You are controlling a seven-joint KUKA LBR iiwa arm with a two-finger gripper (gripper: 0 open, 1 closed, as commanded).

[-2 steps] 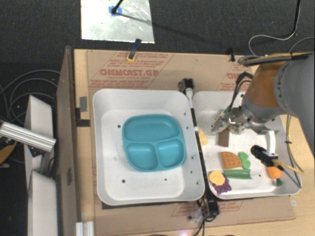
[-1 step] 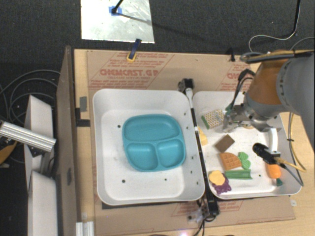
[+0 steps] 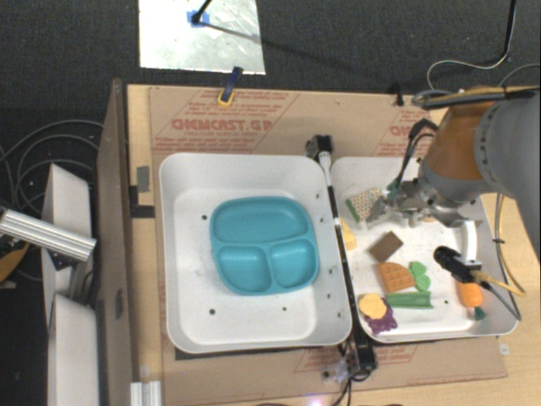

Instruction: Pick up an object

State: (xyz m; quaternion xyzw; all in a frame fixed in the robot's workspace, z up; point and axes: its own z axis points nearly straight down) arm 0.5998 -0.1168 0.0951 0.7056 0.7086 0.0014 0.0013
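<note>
hand near rt bin back edge, over toys

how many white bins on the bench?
2. The left bin holds a blue divided plate. The right bin holds small toy food pieces, with the gripper over its far end.

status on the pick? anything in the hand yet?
Done: the arm has reached into the right bin, with the hand low near the waffle-patterned piece. In hand: nothing visibly held. Left: the grasp and lift. The brown block, orange cracker and carrot lie in the bin.
</note>
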